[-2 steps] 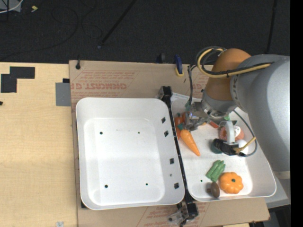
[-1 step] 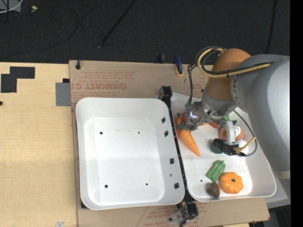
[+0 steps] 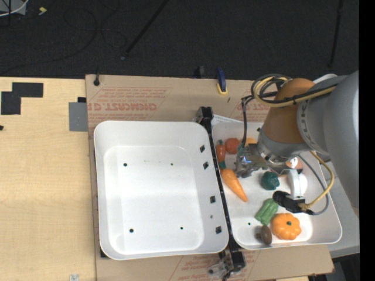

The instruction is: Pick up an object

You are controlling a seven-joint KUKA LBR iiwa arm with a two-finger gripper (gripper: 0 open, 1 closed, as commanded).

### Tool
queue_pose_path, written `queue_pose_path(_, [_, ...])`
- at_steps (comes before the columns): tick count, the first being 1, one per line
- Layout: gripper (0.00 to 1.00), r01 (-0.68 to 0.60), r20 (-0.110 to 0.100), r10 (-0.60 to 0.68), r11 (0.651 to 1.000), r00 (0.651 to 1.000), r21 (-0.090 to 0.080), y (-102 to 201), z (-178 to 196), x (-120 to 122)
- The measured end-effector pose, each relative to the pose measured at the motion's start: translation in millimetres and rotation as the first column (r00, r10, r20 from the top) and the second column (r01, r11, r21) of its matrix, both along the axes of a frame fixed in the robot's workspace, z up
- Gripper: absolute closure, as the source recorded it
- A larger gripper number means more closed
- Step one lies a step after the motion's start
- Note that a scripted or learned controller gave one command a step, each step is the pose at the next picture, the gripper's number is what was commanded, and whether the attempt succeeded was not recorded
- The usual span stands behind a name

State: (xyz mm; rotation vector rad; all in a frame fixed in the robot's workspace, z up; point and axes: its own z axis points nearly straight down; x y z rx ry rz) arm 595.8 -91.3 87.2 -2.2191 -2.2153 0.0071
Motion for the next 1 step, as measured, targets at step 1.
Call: queue_pose_path(1, [1.00,0.002,0.002,-0.002,1.000,1.000,0.000,-0.7,10.2,1.9])
